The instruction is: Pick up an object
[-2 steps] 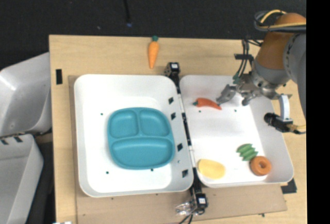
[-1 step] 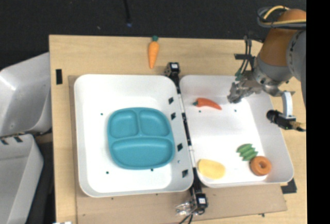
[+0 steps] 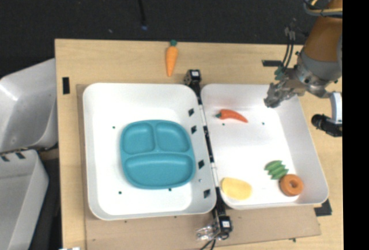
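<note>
In the right bin (image 3: 300,128) lie a red chili pepper (image 3: 232,116) near its far left, a yellow piece (image 3: 236,188) at the near left, a green ridged piece (image 3: 276,169) and an orange ring (image 3: 292,185) at the near right. My gripper (image 3: 275,95) hangs over the bin's far right corner, well to the right of the chili, with nothing seen between its fingers. The arm comes in from the right with its orange band above the wrist.
The left bin (image 3: 98,128) holds a teal divided plate (image 3: 157,153). An orange carrot (image 3: 171,58) lies on the wooden bench beyond the bins. Black clips run along the seam between the bins.
</note>
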Controlling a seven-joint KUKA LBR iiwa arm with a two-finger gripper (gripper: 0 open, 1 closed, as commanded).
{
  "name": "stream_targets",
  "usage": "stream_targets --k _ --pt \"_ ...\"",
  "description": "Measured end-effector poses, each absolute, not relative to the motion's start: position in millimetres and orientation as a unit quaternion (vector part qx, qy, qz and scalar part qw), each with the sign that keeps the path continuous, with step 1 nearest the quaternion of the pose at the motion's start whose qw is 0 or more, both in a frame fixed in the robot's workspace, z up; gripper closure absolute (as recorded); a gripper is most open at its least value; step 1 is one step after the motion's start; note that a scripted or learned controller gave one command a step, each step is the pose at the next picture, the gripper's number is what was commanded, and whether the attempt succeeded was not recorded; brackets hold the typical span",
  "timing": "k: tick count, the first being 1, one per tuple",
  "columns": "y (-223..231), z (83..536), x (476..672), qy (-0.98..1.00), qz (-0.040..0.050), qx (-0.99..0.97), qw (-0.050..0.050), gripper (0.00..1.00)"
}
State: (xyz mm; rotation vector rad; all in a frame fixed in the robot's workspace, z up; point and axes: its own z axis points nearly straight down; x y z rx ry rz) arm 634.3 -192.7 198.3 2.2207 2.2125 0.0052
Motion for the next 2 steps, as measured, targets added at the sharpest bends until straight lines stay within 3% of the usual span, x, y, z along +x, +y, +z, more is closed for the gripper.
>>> stream_targets --k 1,2 --pt "-194.4 253.4 635.6 0.708 0.0018 0.706 0.004 1.00" --pt "-146.2 245.1 641.8 0.709 0.0002 0.705 0.000 1.00"
